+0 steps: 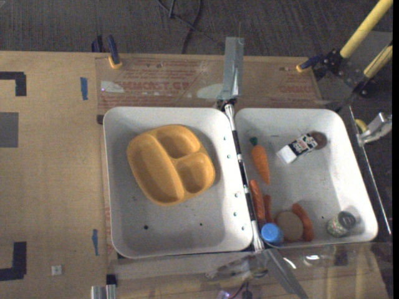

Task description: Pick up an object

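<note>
Pale wooden tabletop [50,185] carries two white bins side by side, and the pickable objects lie in the right bin [312,114]. Near that bin's left wall an orange carrot [260,164] lies roughly upright in the frame, green end up. To its upper right a small white carton [298,147] lies tilted, touching a brown round piece [318,139]. Along the lower left wall sit two red sausage-like pieces [257,199], and below them a blue cap [272,233] rests in the corner, just beside a tan disc [288,224] and a curved orange-red piece [304,222]. A small jar [341,223] stands in the lower right corner, apart from the rest. The left bin [187,232] holds a yellow divided plate [171,164] in its upper half. Whether the pincer is open or closed cannot be told. Blue tape [84,88] and black markings [15,83] dot the tabletop at left; yellow poles [371,18] slant across the upper right corner, and a dark cable [176,4] loops on the floor at the top.
</note>
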Controlling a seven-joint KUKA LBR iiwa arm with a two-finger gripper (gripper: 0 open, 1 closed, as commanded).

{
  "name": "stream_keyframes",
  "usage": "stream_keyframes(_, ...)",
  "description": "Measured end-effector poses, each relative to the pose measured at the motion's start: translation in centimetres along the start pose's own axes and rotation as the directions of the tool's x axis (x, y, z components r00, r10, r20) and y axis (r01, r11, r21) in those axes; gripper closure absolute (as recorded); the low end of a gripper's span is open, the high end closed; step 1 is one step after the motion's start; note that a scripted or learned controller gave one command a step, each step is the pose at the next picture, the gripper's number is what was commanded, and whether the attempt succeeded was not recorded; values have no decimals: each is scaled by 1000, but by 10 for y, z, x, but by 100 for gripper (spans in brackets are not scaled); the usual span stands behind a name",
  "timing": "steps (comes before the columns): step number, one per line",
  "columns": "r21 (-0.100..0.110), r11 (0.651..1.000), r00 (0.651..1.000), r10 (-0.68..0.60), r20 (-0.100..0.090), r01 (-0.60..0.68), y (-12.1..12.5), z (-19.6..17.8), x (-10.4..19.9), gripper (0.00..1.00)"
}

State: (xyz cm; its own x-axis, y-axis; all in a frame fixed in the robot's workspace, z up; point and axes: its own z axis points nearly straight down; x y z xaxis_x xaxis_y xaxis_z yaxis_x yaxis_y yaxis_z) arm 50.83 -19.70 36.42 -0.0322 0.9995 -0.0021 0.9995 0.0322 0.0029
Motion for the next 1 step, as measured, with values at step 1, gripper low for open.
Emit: stream_keyframes(1,1,974,974,-226,-2,226,-30,159,-26,0)
